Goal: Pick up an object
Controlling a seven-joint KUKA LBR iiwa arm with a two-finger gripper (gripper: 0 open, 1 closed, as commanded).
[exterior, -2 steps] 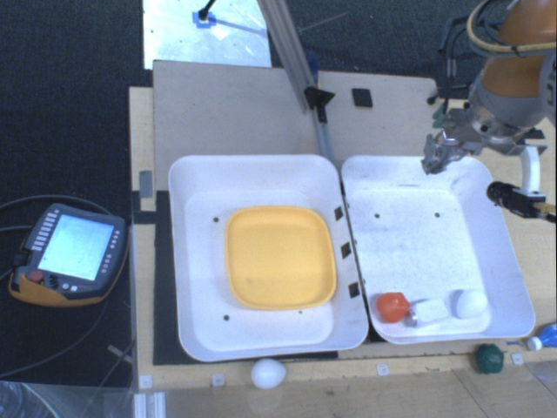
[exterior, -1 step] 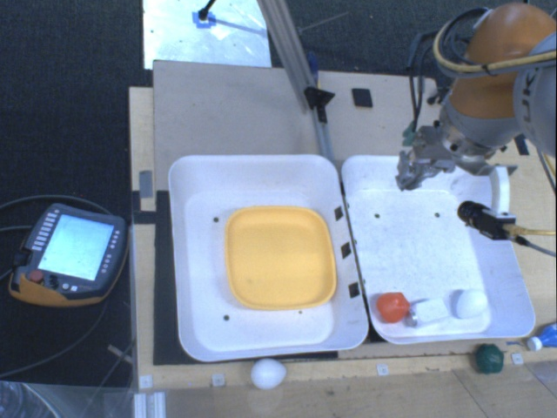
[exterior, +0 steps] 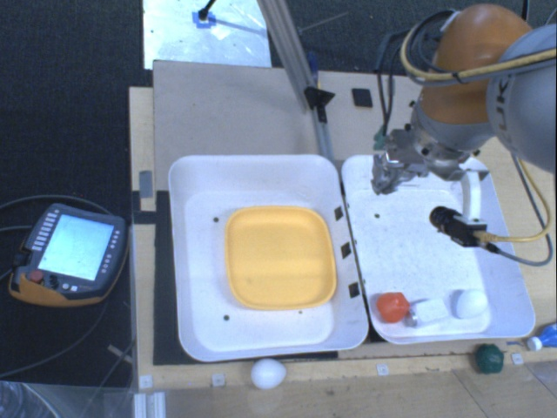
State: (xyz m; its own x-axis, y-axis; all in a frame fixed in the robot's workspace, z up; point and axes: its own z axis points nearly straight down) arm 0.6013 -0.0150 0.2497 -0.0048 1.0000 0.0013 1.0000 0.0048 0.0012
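That small orange-red rounded block (exterior: 391,306) looks light and firm, best pinched across its sides; the gripper's (exterior: 384,184) state I cannot tell.

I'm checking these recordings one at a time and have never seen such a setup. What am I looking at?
One camera looks down at a slant on a bench with two shallow white bins. The grey and orange machine at right is a robot arm; its end effector hangs over the right bin. I see nothing gripped in it. The left bin holds a yellow plate. Along the right bin's near edge lie a small red object, a white block and a white ball.
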